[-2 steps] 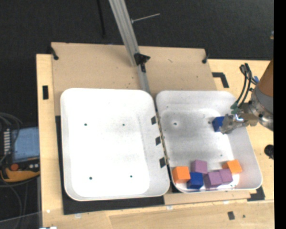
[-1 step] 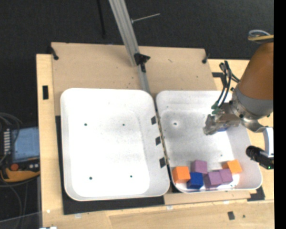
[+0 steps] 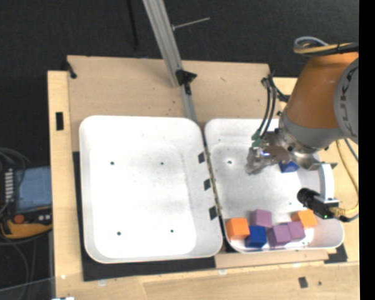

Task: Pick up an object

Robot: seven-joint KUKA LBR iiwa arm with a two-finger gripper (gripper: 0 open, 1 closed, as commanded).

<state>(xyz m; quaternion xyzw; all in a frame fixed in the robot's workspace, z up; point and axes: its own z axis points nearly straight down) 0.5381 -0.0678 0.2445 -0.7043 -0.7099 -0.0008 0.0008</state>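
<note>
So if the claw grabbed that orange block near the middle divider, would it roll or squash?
The orange block looks cube-shaped with flat faces, so it probably won't roll. Its crisp edges suggest it's stiff. It touches a blue block, which might get nudged.

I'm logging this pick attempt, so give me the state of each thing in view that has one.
gripper: over the right bin, fingers unclear, nothing seen held.
right bin: holds blocks along its near edge.
orange block: loose, beside the blue block.
purple blocks: loose, clustered.
left bin: flat.
</note>
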